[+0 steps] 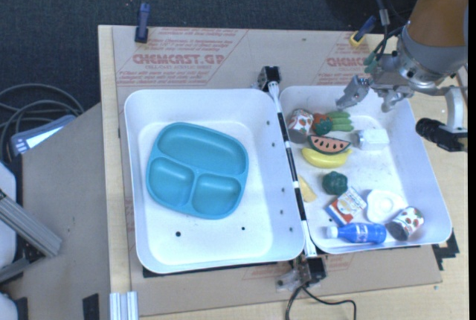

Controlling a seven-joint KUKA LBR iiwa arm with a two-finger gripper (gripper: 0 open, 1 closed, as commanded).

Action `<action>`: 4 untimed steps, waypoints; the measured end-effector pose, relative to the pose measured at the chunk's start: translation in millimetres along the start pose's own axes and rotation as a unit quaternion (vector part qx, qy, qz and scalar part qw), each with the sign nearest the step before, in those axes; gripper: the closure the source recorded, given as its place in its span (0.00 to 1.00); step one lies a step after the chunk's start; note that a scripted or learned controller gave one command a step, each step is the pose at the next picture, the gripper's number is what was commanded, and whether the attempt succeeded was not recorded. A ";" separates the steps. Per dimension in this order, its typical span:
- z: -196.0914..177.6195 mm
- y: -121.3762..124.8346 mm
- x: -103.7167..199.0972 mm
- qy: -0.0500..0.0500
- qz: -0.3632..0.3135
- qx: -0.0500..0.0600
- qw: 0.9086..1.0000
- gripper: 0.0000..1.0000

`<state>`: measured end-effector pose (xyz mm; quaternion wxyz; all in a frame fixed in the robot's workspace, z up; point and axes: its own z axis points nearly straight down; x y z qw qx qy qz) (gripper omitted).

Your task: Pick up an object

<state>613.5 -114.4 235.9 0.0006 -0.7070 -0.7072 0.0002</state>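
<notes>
Down at the near edge of the right-hand shallow white bin [431, 184], a blue plastic bottle with a white cap [357, 234] lies on its side along the front wall, a patterned cup [407, 220] tipped over just beside it. Behind them sit a round white lid [383, 203] and a small red-and-white packet [346, 205], packed close. That corner looks tight for fingers, I'd say.

Moving up: a dark green lumpy toy [335, 181] sits more on its own, bare floor around it. Then the cluster: a yellow toy banana [324, 158] with a red watermelon slice [329, 143] touching it, a brown-and-white rounded toy [300, 121] against the dividing wall, green toy vegetables [335, 120] beyond. Any of these could be the pick; none is lifted yet.

In the left-hand white bin [137, 125] lies a teal plastic divided plate [197, 170], with open floor all round.

At the far right, the grey two-finger gripper [374, 93] hangs above the right bin's back edge, fingers spread apart, nothing between them. Best open room, I judge, is the bare floor near the right wall.
</notes>
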 end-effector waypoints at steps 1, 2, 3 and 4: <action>151.7 -28.7 -5.4 0.000 0.000 0.000 1.000 0.00; 151.8 -80.1 10.5 0.000 0.001 0.001 1.000 0.00; 141.7 -79.5 10.6 0.000 0.001 -0.001 1.000 1.00; 50.6 -49.3 76.5 0.000 -0.001 -0.002 1.000 1.00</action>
